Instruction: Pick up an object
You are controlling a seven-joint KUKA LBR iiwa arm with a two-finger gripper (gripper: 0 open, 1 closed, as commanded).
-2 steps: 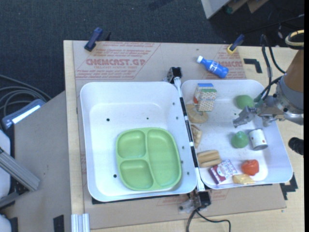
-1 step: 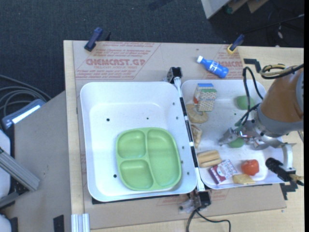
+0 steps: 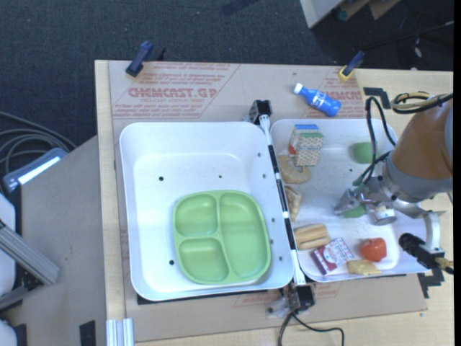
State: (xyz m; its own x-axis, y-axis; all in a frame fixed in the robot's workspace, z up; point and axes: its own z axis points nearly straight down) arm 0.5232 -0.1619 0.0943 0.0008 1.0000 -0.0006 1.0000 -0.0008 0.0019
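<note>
Tomato (image 3: 373,249) sits in your right bin (image 3: 338,132), near its lower edge, at about five o'clock from the claw (image 3: 358,204) and close by. You cannot tell whether the claw is apart or together; it hangs low mid-bin.

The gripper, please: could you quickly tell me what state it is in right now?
Gripper: low in the right bin, by something green; whether it is open, closed or holding cannot be told.
</note>
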